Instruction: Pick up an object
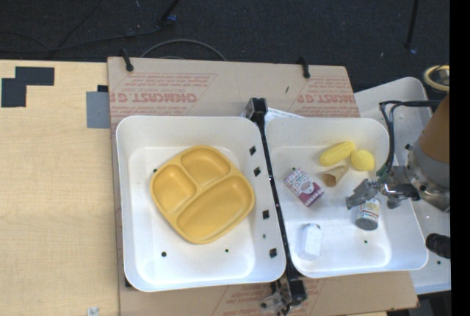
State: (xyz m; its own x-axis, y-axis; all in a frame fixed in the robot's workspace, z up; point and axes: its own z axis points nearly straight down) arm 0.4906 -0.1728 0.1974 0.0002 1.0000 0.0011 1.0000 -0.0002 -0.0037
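1. My gripper [372,197] is down inside the right bin [294,132], near its right wall, with my arm reaching in from the right edge of the scene.
2. I cannot tell how the tool stands. The grey metal at my wrist blurs into what lies under it, and nothing in this view shows me clamped on anything.
3. Directly beneath the tool stands a small grey can [368,214] with a pale label. It looks upright, or close to it, on the bin floor. It touches or nearly touches the tool, and I take it as my target.
4. Other candidates lie in the same bin. A yellow oblong piece [336,153] and a rounder yellow piece [362,159] sit at the far side, just beside each other. A small tan object [335,176] lies just near of them. A pink-and-white carton [303,187] rests toward the left, and a white block [311,240] lies at the near side.
5. The left bin [139,153] holds a yellow divided tray [202,193] and plays no part in this reach.
6. I judge the step in hand to be the descent onto the can, with the grasp not yet confirmed.
7. The next move calls for centring over the can, closing squarely on its sides, and lifting straight up. The can is round and smooth, so an off-centre pinch could let it squirt out or tip toward the right wall.
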